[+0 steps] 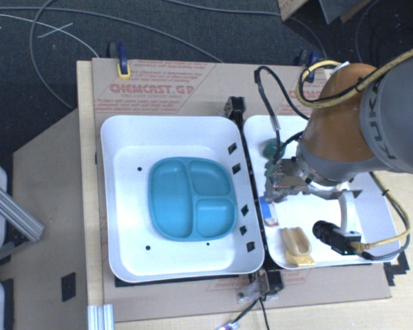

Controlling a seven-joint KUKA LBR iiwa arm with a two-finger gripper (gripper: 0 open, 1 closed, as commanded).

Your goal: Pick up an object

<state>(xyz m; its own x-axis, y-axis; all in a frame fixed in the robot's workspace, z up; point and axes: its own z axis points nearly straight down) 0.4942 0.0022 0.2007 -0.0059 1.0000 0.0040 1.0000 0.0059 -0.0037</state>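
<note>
Reaching in from the right of the frame, the arm [351, 115] hangs over the right bin [375, 215] and covers most of its upper half. The gripper [283, 179] is low at the left side of this bin, close to the wall between the two bins; if it is wide or narrow I cannot tell, the wrist hides it. Three things lie near it in the right bin. A green thing [269, 147] is just above the gripper, partly behind a black cable. A small blue and red thing [270, 212] lies just below it, beside the wall. A tan block [297, 246] lies in the lower left corner, apart from the gripper. The left bin [124, 184] holds a blue plate [191, 198] with three compartments, in the middle. Both bins sit on the desk [158, 88].
</note>
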